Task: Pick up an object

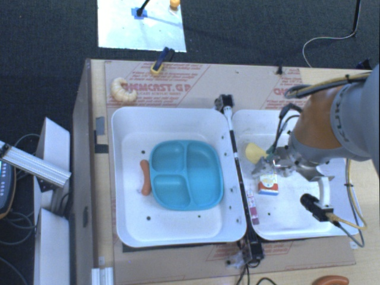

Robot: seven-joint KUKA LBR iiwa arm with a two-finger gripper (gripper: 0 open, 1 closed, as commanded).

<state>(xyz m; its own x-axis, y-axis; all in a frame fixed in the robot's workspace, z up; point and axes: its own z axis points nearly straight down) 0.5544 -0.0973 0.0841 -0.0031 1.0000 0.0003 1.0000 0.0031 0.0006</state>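
From the overhead camera I see my arm (332, 123) coming in from the right, grey with the orange band above the wrist, bent down over the right bin (297, 224). The gripper (268, 170) hangs low near that bin's left wall, about halfway along it. I cannot tell whether it is spread or closed; the wrist body hides that part.

Just under the gripper lies a small white carton (268, 186) with red and blue print, on the bin floor near the left wall. It looks close to the gripper, but I cannot tell if they touch, and I do not see it held. A yellow object (255, 153) sits just beside the gripper, toward the bin's back-left corner, close to the divider between the bins.

In the left bin (127, 129) a blue sectioned plate (187, 174) fills the middle of the floor. An orange sausage-shaped piece (145, 177) lies on the bin floor just beside the plate's left edge, lengthwise front to back.

On the bench (249, 82) behind the left bin, near its back-left corner, rests a pale curled object (123, 90). A small yellow and dark tool (161, 60) lies at the bench's back edge.
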